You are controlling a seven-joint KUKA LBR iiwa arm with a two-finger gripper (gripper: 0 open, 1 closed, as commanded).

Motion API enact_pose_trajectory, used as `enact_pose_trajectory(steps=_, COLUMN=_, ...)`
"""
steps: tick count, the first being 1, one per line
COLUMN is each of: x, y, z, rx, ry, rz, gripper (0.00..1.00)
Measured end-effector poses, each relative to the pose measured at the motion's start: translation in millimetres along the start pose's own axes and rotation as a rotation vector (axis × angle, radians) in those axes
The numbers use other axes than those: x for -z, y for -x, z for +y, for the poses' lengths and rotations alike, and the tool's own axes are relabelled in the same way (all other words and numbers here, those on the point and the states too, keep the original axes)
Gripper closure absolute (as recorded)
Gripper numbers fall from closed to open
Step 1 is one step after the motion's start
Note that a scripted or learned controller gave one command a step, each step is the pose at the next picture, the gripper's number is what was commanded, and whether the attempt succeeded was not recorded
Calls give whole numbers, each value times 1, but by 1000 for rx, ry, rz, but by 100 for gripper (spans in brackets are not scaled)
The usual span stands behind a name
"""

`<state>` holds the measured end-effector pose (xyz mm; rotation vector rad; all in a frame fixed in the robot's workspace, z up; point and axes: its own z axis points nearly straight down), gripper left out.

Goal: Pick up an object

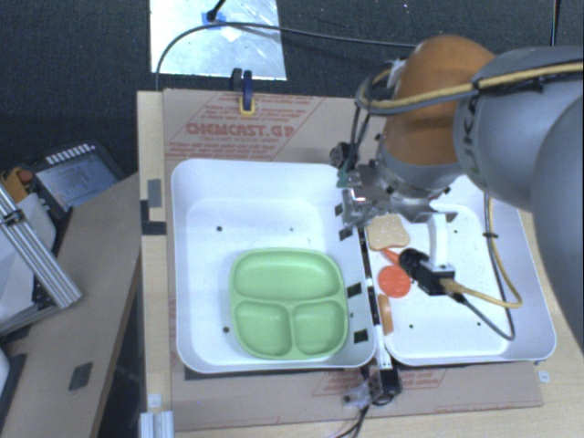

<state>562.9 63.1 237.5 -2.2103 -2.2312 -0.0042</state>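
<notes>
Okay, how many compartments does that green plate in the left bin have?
3: on the green plate, one wide compartment across the far side, two smaller ones side by side along the near side.

Behind my desk (109,245) hangs dark cloth (73,62) with 1 shiny foil sheet (219,26); cardboard (242,126) covers the top.

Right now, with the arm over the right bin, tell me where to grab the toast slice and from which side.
Grip the toast slice across its two long flat edges, coming straight down from above. It appears to lie flat on the right bin floor, so a side approach would probably find little to pinch. The orange disc sits just below it and the divider wall is close on the left, so keep the fingers clear of both.
</notes>
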Motion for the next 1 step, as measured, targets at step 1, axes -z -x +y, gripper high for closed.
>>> enact_pose_trajectory(steps=1, x=1, y=-48, z=-3, rx=-1, ry=0, rz=0, gripper=100)
